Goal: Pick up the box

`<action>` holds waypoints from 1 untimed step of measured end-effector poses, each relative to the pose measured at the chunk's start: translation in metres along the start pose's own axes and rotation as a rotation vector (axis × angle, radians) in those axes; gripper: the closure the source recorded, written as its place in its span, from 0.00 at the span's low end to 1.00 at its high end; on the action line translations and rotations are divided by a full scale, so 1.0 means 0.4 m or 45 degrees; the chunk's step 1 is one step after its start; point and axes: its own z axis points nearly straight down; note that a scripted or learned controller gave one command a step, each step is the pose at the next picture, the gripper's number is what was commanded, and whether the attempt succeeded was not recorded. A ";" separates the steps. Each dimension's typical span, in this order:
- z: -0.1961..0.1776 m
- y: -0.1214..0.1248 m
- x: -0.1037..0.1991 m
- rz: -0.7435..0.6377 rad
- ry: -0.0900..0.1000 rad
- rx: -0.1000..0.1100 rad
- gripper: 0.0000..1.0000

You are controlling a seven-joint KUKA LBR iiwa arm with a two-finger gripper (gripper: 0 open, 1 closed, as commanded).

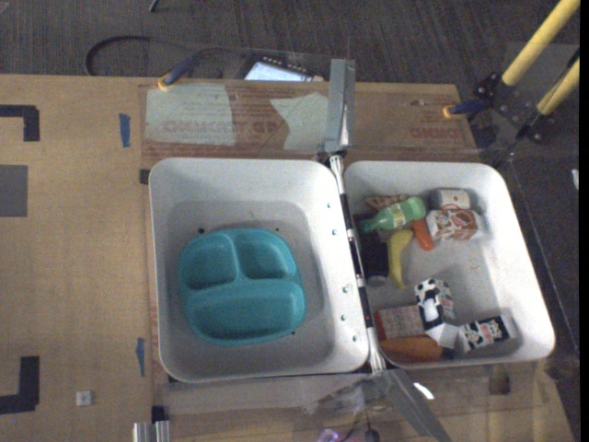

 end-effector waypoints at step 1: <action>-0.028 0.003 0.000 -0.002 -0.004 -0.006 1.00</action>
